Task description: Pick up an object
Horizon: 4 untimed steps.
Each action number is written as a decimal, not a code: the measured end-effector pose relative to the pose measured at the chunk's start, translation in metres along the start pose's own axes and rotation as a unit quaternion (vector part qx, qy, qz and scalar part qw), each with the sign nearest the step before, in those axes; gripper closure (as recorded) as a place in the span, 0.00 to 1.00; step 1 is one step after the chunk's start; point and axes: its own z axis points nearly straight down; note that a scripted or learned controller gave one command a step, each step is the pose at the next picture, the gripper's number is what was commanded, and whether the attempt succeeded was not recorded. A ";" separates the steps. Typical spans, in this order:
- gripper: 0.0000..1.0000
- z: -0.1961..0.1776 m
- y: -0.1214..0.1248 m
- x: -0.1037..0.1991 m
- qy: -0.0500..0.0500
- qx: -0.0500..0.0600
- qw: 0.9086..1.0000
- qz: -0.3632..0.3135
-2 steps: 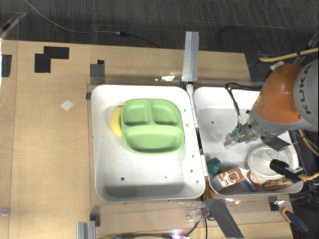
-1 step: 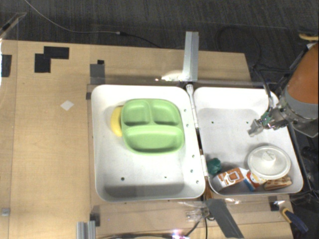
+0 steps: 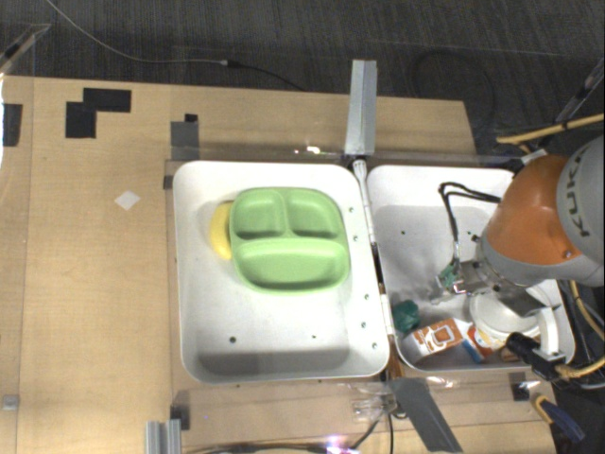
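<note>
The camera view is taken from above a light wooden bench [image 3: 85,282] on which two shallow white bins are set side by side, with dark carpet beyond. In the left bin [image 3: 274,348] a green divided plate [image 3: 286,237] is laid over a yellow object [image 3: 219,232]. The arm [image 3: 534,220] is lowered into the right bin [image 3: 416,206]. The gripper [image 3: 473,287] is hidden under the wrist, so whether it is parted or closed cannot be told. An orange-and-white packet [image 3: 440,337] lies just below it, a teal object [image 3: 406,315] to its left.
</note>
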 end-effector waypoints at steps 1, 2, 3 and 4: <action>1.00 -0.011 0.002 0.000 -0.001 -0.002 1.000 -0.001; 1.00 -0.022 0.004 0.000 -0.001 -0.004 1.000 -0.002; 1.00 -0.033 0.006 0.000 -0.002 -0.007 1.000 -0.003; 1.00 0.001 -0.011 0.018 -0.002 -0.003 1.000 -0.020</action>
